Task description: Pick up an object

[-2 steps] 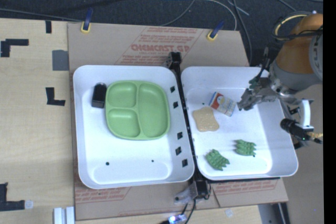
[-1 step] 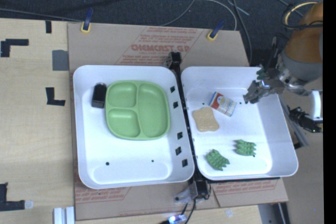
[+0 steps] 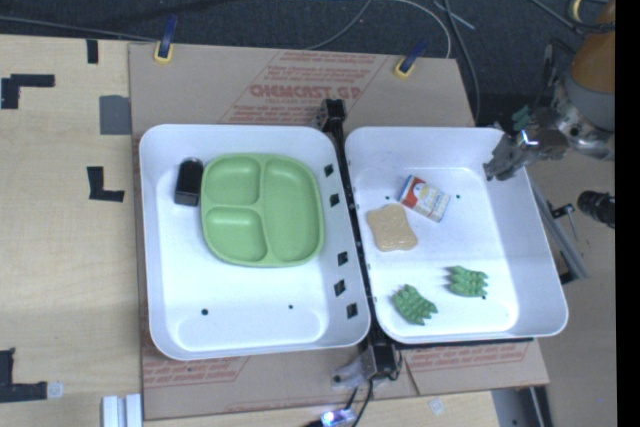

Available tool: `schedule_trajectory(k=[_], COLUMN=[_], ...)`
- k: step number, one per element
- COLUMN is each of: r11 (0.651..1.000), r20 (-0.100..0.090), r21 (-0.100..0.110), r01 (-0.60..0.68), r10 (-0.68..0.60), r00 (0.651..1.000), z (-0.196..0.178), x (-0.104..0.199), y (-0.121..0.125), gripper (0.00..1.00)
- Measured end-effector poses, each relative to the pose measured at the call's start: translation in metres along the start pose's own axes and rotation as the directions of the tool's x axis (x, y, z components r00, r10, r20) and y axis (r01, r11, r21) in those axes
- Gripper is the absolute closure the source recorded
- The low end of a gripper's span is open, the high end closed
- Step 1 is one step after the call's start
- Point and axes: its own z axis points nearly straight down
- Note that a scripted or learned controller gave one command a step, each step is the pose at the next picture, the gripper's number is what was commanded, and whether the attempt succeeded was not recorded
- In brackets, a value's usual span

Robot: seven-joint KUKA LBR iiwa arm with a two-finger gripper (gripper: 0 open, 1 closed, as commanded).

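While the arm reaches in from the right side of the bench, its gripper (image 3: 508,155) sits at the upper right rim of the right bin (image 3: 530,245), above and to the right of everything that lies in that bin. Whether the claw is spread or closed cannot be told at this size and angle; nothing is seen between its tips.

Positions below are given relative to the tan bread-shaped piece (image 3: 391,228), which lies near the middle of the right bin:
- Small red, white and blue carton (image 3: 424,197): just above and to the right, close beside it.
- First green leafy item (image 3: 413,304): below, near the bin's lower edge.
- Second green leafy item (image 3: 466,281): below and to the right, apart from the first.
- Green divided plate (image 3: 263,209): to the left, in the left bin (image 3: 160,245).
- Small black block (image 3: 189,181): further left, touching the plate's upper left edge.
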Motion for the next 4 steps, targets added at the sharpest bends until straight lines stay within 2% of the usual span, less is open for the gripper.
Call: schedule_trajectory(k=[4], r11=[1.0], r20=[-0.001], r21=[0.006], r01=[0.003], r10=[-0.003], r00=[1.0], z=[0.035], x=[0.208], y=[0.047], gripper=[1.0])
